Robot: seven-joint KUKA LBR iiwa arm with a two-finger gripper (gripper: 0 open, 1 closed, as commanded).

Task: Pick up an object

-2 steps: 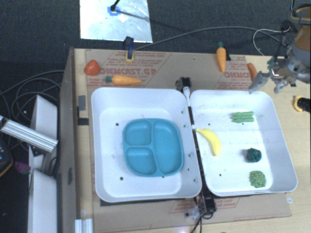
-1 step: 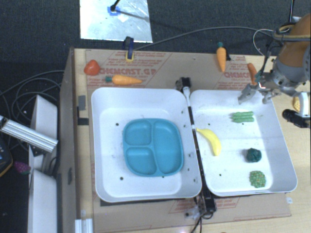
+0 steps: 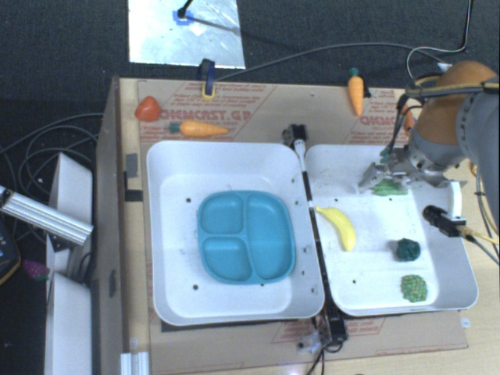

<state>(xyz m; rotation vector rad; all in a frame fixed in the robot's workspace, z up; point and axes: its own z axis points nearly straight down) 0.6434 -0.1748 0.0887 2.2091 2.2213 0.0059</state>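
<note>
In the right bin (image 3: 461,287) lie a yellow banana (image 3: 338,226), a dark green lump (image 3: 407,249) and a light green bumpy piece (image 3: 414,287). A flat green item (image 3: 388,187) rests near the bin's back wall. My gripper (image 3: 383,173) hangs low right over that green item, with the grey arm and its orange band (image 3: 461,80) reaching in from the right. The gripper body hides part of the green item, and I cannot tell whether it touches it.
The left bin (image 3: 180,170) holds a blue divided plate (image 3: 246,237). Behind the bins on the cardboard lie a carrot (image 3: 199,129), a red-orange piece (image 3: 147,109), another carrot (image 3: 356,92) and a clamp (image 3: 207,78). Cables run along the back and left.
</note>
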